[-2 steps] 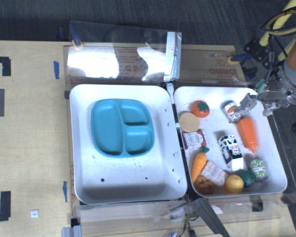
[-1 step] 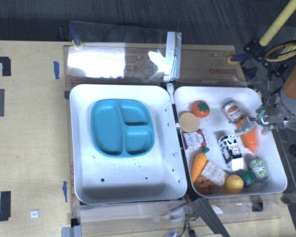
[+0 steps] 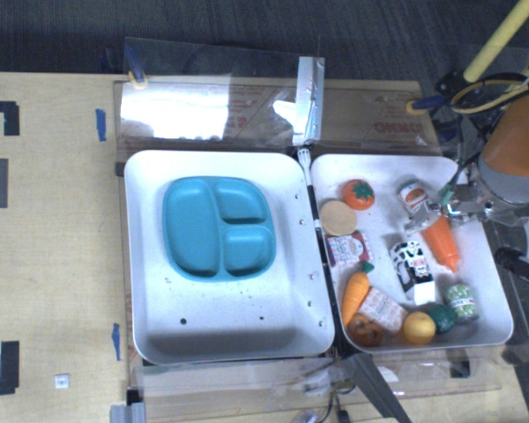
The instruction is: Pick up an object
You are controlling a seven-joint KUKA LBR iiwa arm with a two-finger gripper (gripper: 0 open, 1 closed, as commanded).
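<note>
A: Where's the gripper [image 3: 450, 203] rn?

B: Over the right bin [image 3: 502, 324], upper-right part, just above the top end of an orange carrot [image 3: 442, 241] lying by the right wall. Arm comes in from the right, so that corner's the easy reach.

A: Holding anything?

B: Can't tell whether it's spread or closed, too small and blurred. Nothing visibly gripped, so I'd judge the pick isn't done.

A: Other stuff?

B: Lots of toy food crowded in w/ it: tomato [image 3: 359, 194], round cookie [image 3: 339, 218], black-and-white carton [image 3: 412, 263], second carrot [image 3: 355, 294], lemon [image 3: 419, 326]. Left bin [image 3: 150, 263] just has a blue divided tray [image 3: 219, 227], prob. the drop spot.

A: Risk?

B: Carrot's close to the wall, little room beside it.
</note>
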